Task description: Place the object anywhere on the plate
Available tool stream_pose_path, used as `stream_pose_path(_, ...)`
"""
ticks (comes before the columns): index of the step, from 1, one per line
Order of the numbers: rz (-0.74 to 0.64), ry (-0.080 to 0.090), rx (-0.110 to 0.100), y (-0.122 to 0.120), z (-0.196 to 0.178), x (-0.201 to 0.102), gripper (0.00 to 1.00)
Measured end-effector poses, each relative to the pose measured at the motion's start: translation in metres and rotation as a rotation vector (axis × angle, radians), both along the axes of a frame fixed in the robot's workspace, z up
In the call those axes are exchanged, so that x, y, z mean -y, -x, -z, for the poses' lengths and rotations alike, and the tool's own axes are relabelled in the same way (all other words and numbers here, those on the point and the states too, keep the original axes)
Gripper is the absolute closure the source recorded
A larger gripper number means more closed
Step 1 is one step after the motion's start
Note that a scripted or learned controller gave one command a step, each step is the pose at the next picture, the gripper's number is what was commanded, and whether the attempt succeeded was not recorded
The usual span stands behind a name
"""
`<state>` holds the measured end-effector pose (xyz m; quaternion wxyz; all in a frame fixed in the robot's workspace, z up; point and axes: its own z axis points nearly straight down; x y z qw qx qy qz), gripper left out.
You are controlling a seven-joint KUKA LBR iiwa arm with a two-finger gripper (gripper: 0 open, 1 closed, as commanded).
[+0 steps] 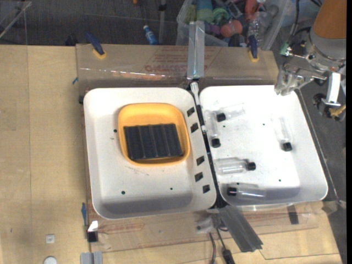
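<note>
On my screen, the light wooden tabletop (pixel 38 147) carries two shallow white bins side by side. The left white bin (pixel 104 197) holds a rounded-square orange plastic plate (pixel 151 112), and a dark ribbed rectangular slab (pixel 153 142) lies across the middle of that plate. A row of small black clips runs down the seam between the bins.

The right white bin (pixel 308 147) holds several small clear plastic vials with black caps, all lying on their sides. One clear vial (pixel 230 113) lies near the bin's upper left, another (pixel 212 135) sits close to the seam, a third (pixel 235 166) rests lower in the middle, a fourth (pixel 246 191) lies by the near edge, and a fifth (pixel 284 135) lies toward the right side.

At the far right, the grey arm with its orange band (pixel 330 10) reaches in, and its metal pincer (pixel 287 82) hangs over the upper right corner of the right bin. I see nothing held in it, and I cannot tell how far its fingers are parted. The nearest vial, the fifth, lies below it, apart from it.
</note>
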<state>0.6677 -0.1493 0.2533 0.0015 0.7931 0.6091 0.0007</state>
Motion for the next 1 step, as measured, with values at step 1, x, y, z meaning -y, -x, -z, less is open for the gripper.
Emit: stream_pose_path(1,-0.295,0.002,0.001,0.0003,-0.0459,0.0256,1.00)
